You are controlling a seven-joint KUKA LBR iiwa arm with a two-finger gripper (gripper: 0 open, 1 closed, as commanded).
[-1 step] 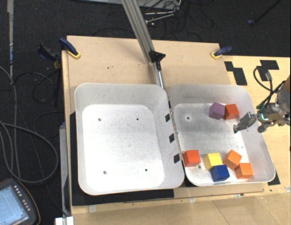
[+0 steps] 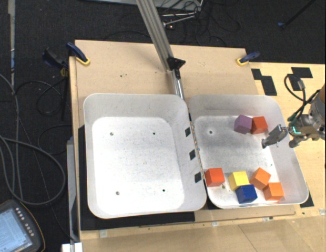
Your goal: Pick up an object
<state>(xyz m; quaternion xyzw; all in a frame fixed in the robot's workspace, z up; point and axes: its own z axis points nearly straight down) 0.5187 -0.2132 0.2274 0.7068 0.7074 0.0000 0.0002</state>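
The tool (image 2: pixel 273 137), its fingers apart and gripping nothing, hangs beside the orange cube (image 2: pixel 259 124) touching the purple cube (image 2: pixel 243 123), so closing may shove both aside.

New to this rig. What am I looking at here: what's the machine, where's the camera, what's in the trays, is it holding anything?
One camera is fixed above the bench, looking down at a slant. The machine is a grey robot arm reaching in from the right edge; its two-finger gripper hangs over the right side of the right shallow white bin, with nothing visible between its fingers. That bin holds small blocks: a purple cube touching an orange cube near the gripper, and along the near edge another orange cube, a yellow cube, a blue cube and two more orange blocks. The left white bin sits beside it. The job is to pick up one object; none is picked yet.
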